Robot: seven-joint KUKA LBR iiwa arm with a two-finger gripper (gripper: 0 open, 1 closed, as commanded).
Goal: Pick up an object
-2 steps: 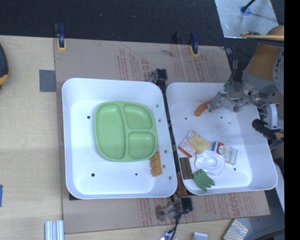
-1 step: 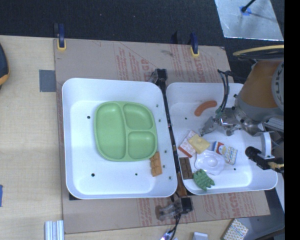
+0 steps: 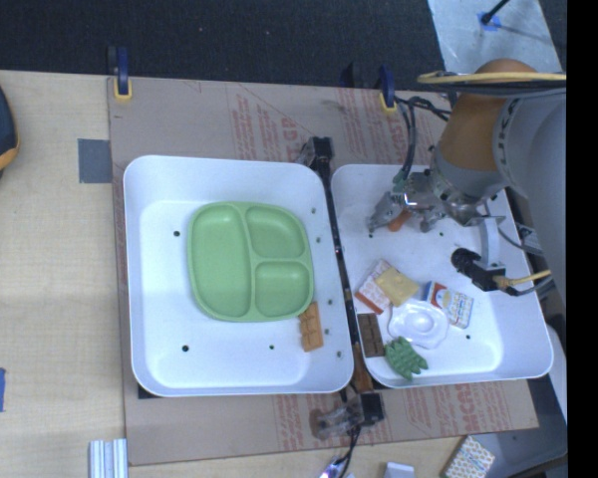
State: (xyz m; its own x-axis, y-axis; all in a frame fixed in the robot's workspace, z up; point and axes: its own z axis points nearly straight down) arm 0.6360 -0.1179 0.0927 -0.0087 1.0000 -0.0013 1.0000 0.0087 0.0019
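The gripper (image 3: pixel 407 210) hung low over the far end of the right bin (image 3: pixel 523 361); whether it was open or shut, I couldn't tell. The pile sat nearer the camera: yellow packet (image 3: pixel 395 287), white cup (image 3: pixel 419 323), green toy (image 3: pixel 406 358). The packet lay closest, angled across the bin.

A bulky light-grey arm (image 3: pixel 538 157) with a rounded orange band (image 3: pixel 475 132) above the wrist; black cables run along it; the end effector (image 3: pixel 411 210) is small, dark metal, with an orange spot.
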